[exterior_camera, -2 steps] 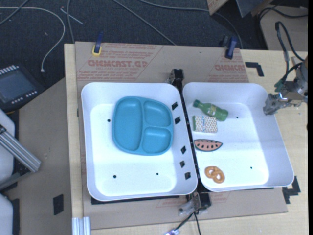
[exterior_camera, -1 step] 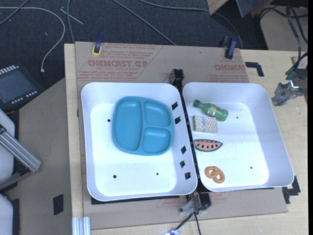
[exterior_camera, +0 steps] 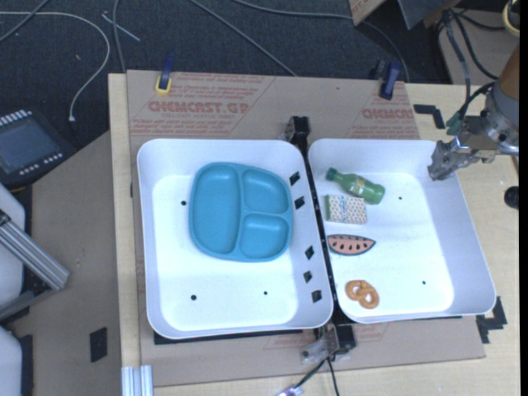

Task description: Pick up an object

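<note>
In the camera view, you have the gripper [exterior_camera: 443, 162] at the right edge of the frame, hanging over the upper right rim of the right bin [exterior_camera: 429, 221]. Whether its jaws are spread or pressed together cannot be told at this size and angle. Nothing shows between them.

Your candidates all lie along the left side of that bin, near the divider: a green bottle [exterior_camera: 355, 185] uppermost, a small patterned packet [exterior_camera: 346, 209] just below it, a watermelon slice [exterior_camera: 351, 244] below that, and a pretzel [exterior_camera: 362, 294] lowest, toward the bottom of the frame. Every one sits well apart from the gripper, to its left and lower in the picture. The bottle is nearest.

To do this step well, I'd judge you should commit to one target first. The pretzel stands most alone. The bottle and packet nearly touch, so a descent there risks nudging both. The left bin [exterior_camera: 165, 304] holds a blue divided plate [exterior_camera: 241, 211], which looks too broad to grasp.
</note>
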{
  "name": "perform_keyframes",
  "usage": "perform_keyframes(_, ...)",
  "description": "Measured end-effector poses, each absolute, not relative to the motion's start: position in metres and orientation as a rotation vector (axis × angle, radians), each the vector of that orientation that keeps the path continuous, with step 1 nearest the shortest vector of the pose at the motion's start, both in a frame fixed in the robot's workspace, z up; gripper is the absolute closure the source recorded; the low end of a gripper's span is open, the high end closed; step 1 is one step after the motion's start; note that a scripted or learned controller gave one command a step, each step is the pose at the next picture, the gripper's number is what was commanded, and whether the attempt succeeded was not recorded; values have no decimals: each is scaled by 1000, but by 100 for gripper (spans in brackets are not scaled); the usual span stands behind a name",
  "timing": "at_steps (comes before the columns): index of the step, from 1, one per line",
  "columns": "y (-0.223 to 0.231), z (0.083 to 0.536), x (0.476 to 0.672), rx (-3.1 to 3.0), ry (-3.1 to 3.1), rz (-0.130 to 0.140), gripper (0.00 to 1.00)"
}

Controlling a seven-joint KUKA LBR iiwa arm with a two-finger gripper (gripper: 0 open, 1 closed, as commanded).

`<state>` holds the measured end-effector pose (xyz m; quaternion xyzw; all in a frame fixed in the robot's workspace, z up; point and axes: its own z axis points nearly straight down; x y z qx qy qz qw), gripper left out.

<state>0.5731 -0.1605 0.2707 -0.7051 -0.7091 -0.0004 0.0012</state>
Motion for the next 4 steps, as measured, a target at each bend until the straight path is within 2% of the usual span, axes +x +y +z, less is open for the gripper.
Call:
perform_keyframes(2,-61,250,550,-2211,-2224,0,100)
perform_keyframes(4,49,259,529,-2210,-2226,-1,100)
